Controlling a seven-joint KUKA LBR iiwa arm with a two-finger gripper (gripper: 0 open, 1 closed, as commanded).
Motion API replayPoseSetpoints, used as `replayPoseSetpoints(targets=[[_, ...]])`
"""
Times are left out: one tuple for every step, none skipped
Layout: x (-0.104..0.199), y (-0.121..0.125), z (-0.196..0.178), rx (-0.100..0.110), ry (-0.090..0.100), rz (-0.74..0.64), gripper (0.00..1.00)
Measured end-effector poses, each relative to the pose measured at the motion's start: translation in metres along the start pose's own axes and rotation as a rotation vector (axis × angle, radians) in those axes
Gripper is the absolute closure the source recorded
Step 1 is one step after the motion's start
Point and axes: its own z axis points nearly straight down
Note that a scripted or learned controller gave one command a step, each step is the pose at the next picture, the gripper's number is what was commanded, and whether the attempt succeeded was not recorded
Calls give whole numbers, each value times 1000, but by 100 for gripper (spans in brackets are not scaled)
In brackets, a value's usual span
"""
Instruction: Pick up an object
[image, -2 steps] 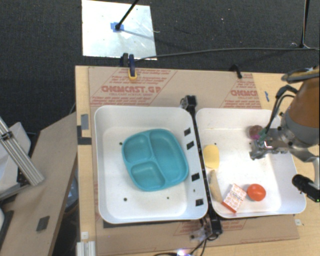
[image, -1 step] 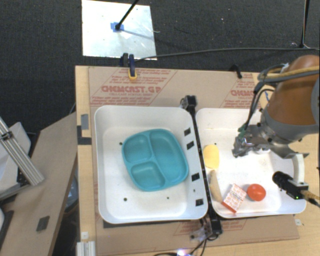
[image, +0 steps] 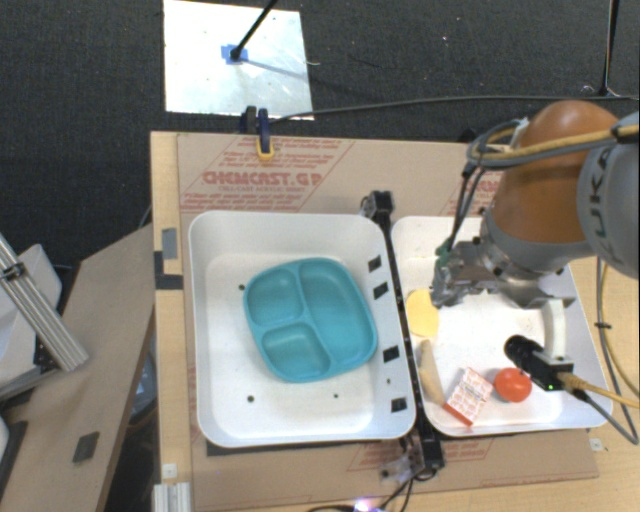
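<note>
Cardboard-topped table (image: 300, 165), two white bins. In the right bin (image: 485, 335), the end effector (image: 447, 283) sits at the upper left; open or clenched, can't tell. The yellow disc (image: 423, 314) is just below-left of it; contact unclear. Lower down: one beige stick (image: 430, 372), one red-white packet (image: 467, 394), one red ball (image: 513, 384). Left bin (image: 215, 300): one teal plate (image: 310, 318).

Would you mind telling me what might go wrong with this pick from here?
The hand is beside the yellow disc, which lies flat and close to the left wall of the right bin; the hand may slip off it or strike the wall. The pale stick, red-and-white packet and red ball lie close together nearby, so a sweep could nudge them, and the ball may roll.
</note>
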Motion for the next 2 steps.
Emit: replayPoseSetpoints(targets=[[52,-2,1,1,0,0,100],[102,-8,18,4,1,1,100]])
